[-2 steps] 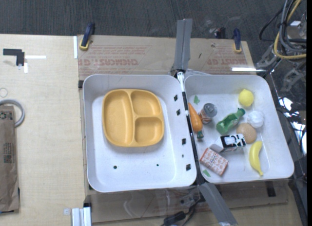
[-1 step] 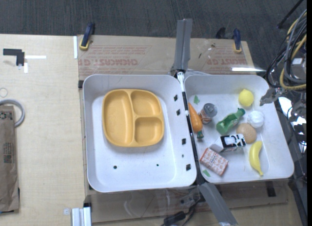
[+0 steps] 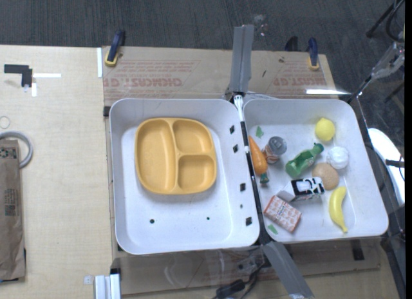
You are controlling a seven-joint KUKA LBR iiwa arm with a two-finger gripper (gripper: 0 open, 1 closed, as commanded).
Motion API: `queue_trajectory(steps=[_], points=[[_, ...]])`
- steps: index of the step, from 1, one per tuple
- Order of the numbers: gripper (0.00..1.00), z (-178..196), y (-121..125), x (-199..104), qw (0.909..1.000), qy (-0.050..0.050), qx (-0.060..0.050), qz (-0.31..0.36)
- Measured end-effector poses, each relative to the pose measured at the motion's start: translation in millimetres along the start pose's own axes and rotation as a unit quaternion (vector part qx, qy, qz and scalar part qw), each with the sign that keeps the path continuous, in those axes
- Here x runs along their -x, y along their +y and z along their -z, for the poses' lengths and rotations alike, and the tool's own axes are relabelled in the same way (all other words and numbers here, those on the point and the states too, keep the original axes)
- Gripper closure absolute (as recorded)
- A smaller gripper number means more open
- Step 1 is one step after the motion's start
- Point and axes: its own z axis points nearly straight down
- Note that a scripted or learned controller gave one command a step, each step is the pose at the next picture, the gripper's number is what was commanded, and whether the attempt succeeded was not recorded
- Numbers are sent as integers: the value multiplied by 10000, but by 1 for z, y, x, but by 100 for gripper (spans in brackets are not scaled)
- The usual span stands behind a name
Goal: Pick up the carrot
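Observation:
The carrot (image 3: 258, 158), orange with a small green top, lies along the left wall of the right bin (image 3: 360, 130), pointing toward the front. A small grey-lidded can (image 3: 275, 147) sits just to its right, nearly touching it.
The right bin also holds a green bottle (image 3: 304, 160), a lemon (image 3: 325, 129), a white ball (image 3: 337, 157), a bread roll (image 3: 327, 176), a banana (image 3: 338, 209), a black-and-white carton (image 3: 307, 188) and a pink box (image 3: 282, 212). A yellow divided plate (image 3: 175, 156) lies in the left bin (image 3: 129, 220).

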Motion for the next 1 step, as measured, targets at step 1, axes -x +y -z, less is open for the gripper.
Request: queue_trajectory(steps=[1], points=[[0, -56, 12, -10, 9992, -2, 14, 394]])
